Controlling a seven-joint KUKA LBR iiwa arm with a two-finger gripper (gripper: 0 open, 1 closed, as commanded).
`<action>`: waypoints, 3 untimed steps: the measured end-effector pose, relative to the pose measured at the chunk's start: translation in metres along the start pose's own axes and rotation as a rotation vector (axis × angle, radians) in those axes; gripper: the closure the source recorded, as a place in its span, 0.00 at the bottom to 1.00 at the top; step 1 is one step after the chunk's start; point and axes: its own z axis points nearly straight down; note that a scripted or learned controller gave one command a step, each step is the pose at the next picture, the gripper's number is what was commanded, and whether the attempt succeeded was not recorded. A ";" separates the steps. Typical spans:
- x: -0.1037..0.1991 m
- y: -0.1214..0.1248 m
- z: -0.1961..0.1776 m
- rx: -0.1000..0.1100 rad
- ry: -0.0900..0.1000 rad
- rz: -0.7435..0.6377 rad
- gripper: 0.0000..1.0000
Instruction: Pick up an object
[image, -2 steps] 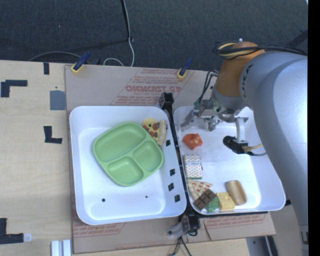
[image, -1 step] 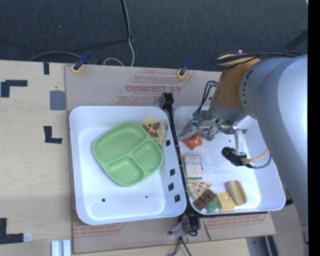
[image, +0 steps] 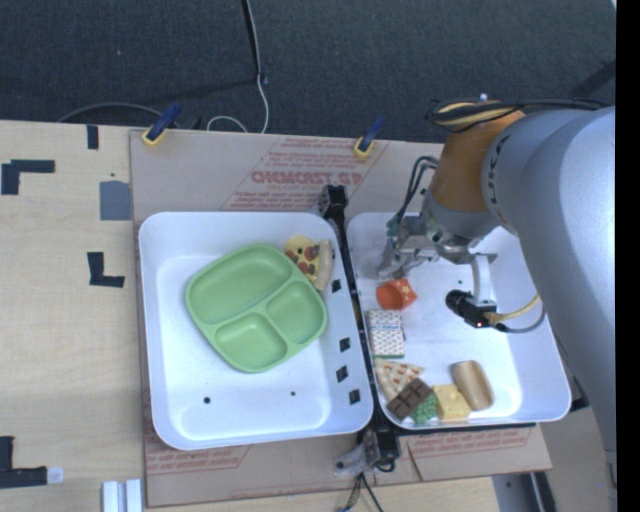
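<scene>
Seemingly mid-approach, the gripper (image: 392, 268) hangs just above the orange toy (image: 397, 294) near the right bin's (image: 535, 330) left wall, holding nothing I can see, how far open I cannot tell; next it must drop and close.

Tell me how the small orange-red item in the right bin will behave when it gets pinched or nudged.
The orange-red item looks small and lumpy, so it is probably light and may scoot on the smooth right bin. Its rounded shape suggests it could roll. The end effector sits just above it, so a glancing touch may shove it aside.
</scene>
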 end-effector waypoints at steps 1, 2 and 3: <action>0.000 0.000 0.000 0.000 0.000 0.000 0.00; -0.003 -0.035 0.006 0.003 -0.001 0.001 0.00; -0.001 -0.034 -0.004 0.002 0.001 -0.001 1.00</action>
